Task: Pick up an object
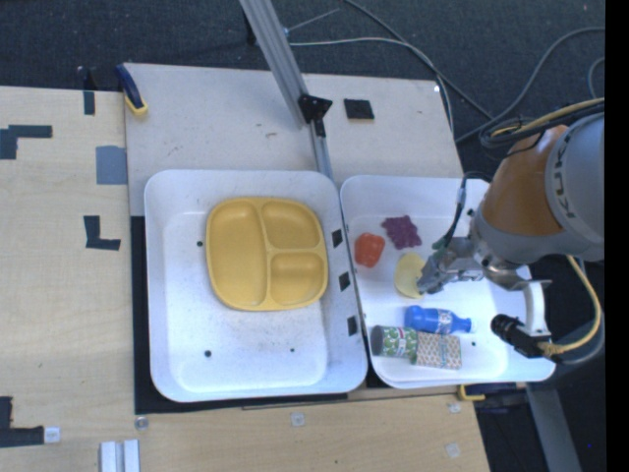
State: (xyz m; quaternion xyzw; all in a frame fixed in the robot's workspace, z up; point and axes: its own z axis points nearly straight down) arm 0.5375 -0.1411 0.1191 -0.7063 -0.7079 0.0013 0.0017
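A grey-and-orange arm (536,200) reaches in from three o'clock over the right bin (413,190), while the left bin (162,293) holds a yellow divided tray (265,252). Every candidate lies unlifted: a patterned packet (418,346) at six o'clock, a blue bottle (434,319) above it, a purple piece (401,230) at twelve, an orange piece (370,250) at nine. The gripper (432,281) sits low against a pale yellow object (407,275) at bin centre; whether its claw is wide or closed cannot be told, so the pick looks unfinished.

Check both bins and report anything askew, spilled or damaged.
Nothing stands out. The yellow divided tray lies flat in the left bin. In the right bin, the blue bottle lies on its side, loose like the other items; nothing spilled.
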